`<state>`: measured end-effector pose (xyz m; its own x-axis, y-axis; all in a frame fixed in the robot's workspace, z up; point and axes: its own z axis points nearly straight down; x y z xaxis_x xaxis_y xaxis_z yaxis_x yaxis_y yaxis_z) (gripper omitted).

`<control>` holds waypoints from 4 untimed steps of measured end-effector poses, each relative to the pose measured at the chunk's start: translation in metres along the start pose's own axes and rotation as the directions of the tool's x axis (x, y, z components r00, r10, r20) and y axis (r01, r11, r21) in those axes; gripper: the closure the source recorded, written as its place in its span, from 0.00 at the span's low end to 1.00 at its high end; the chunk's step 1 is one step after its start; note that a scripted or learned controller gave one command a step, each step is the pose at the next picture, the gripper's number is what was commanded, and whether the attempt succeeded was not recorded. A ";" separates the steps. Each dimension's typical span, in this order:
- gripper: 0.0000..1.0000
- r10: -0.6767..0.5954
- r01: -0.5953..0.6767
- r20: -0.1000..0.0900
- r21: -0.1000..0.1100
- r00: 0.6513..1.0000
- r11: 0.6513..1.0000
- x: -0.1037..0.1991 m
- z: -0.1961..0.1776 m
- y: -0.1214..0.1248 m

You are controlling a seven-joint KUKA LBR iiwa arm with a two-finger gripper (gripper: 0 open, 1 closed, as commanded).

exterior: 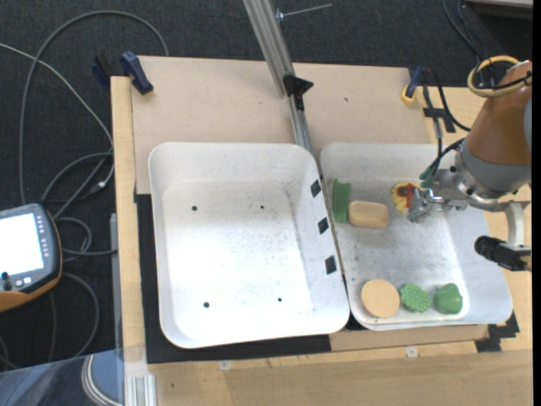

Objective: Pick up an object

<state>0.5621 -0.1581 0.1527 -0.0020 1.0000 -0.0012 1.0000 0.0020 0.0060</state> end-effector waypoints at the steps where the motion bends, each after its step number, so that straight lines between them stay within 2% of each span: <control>1: 1.00 0.001 -0.001 0.000 -0.001 1.000 1.000 -0.002 -0.047 -0.005; 2: 1.00 0.000 0.000 0.000 0.001 1.000 1.000 -0.002 -0.067 -0.004; 3: 1.00 -0.005 0.005 -0.005 0.006 1.000 1.000 0.051 -0.081 -0.010; 4: 1.00 -0.005 0.005 -0.006 0.009 1.000 1.000 0.111 -0.072 -0.014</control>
<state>0.5478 -0.0468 0.2249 -0.0070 1.0000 0.0043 1.0000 0.0070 -0.0030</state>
